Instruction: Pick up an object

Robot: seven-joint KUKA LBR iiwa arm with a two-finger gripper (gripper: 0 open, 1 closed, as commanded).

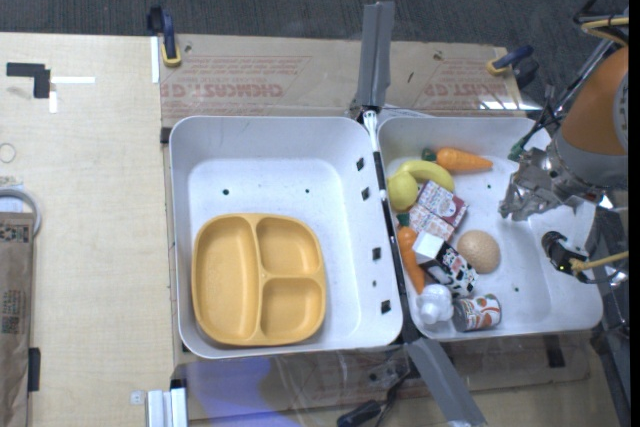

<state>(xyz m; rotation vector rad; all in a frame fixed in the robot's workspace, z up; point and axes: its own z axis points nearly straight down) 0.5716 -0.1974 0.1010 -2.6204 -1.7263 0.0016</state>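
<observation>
Reaching in from the right edge of the frame, the grey arm with its orange band (603,105) hangs over the right-hand shallow white bin (520,300), and its metal two-finger gripper (524,200) sits above the bin's bare floor at right of centre. Whether the gripper is clenched or released cannot be told from this angle, and nothing is seen between its tips.

All the loose objects lie in the left half of that bin, apart from the gripper. Near the upper middle of the frame lies an orange plastic carrot (463,159), and just below and left of it a yellow banana (432,173) curves against a round yellow lemon-like fruit (402,191). Beneath these is a small red-and-white printed carton (438,208), tilted. A second orange carrot-shaped piece (410,258) runs along the bin's left wall. A tan egg-shaped object (479,251) rests to the right of the carton, the nearest of the pile to the gripper. Below it sit a black-and-white patterned toy (455,270), a clear crumpled plastic ball (434,305), and a small red-and-white can (477,313) lying on its side near the bin's lower edge.

The left-hand shallow white bin (270,150), at the centre of the frame, holds a yellow three-compartment plastic plate (260,277) in its lower left part. Both bins rest on brown cardboard (260,75) laid over a pale wooden bench (80,195).
</observation>
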